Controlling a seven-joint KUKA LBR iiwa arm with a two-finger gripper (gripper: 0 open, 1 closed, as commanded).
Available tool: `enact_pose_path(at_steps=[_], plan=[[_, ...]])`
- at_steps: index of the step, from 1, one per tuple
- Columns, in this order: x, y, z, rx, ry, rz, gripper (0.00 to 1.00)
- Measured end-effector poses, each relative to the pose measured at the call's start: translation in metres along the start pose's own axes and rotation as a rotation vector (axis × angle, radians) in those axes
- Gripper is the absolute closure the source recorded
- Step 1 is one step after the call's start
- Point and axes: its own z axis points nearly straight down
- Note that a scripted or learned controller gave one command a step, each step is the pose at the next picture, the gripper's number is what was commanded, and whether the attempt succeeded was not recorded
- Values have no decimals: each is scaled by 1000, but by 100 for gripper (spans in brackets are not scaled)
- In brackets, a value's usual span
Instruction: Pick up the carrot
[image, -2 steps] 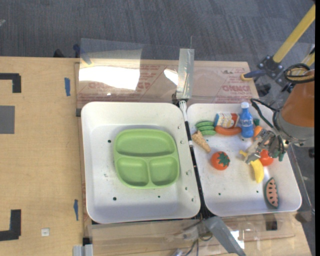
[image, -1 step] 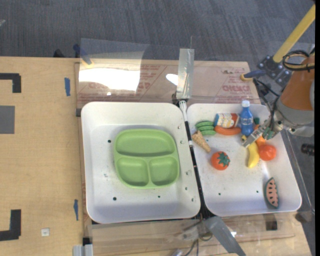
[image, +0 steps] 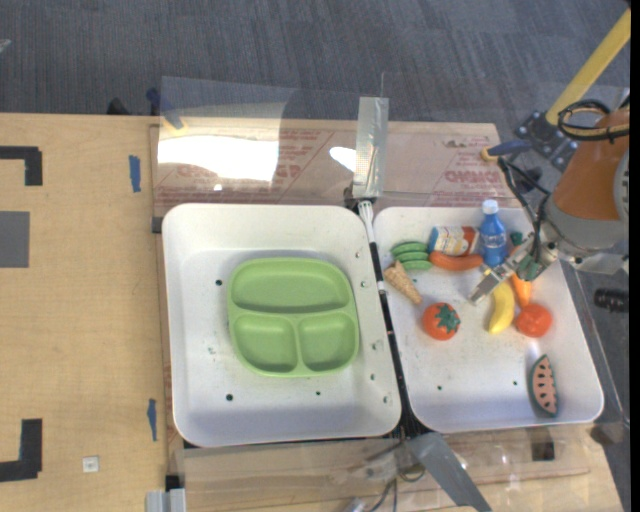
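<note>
1. On the bench (image: 70, 300) sat two shallow white bins side by side: the left bin (image: 190, 330) at 9 o'clock of the view, the right bin (image: 470, 390) at 3 o'clock.
2. Left bin: held a green divided plate (image: 293, 315), lying flat near the bin's middle.
3. Right bin: a clutter of toy food, mostly in the 12 o'clock half.
4. Carrot (image: 455, 263): lay on its side on the floor of the right bin, toward 12 o'clock of the bin's centre. A small jar (image: 453, 240) was just beside it at its 12 o'clock, and a green pod (image: 410, 250) at its 9 o'clock end.
5. Blue bottle (image: 491, 235) stood near the carrot's 2 o'clock.
6. Cone (image: 402, 283) lay at 7 o'clock of the carrot, close to the bin's 9 o'clock wall. Tomato (image: 440, 320) lay at the carrot's 6 o'clock, apart from it.
7. Banana (image: 500, 312) and an orange fruit (image: 533, 320) lay toward the bin's 3 o'clock side. A watermelon slice (image: 543, 385) lay at 5 o'clock, near the rim.
8. Arm (image: 590, 190) reached in from 3 o'clock. The jaws hung low over the right bin between bottle and banana, at the carrot's 4 o'clock end.
9. Jaws: could not tell whether wide or narrow, and the carrot was not seen between them.
</note>
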Motion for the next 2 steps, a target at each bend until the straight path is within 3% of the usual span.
enact_pose_path(at_steps=[1,2], plan=[[33,-43,0,-7,-22,392,0],[8,0,0,-10,5,836,0]])
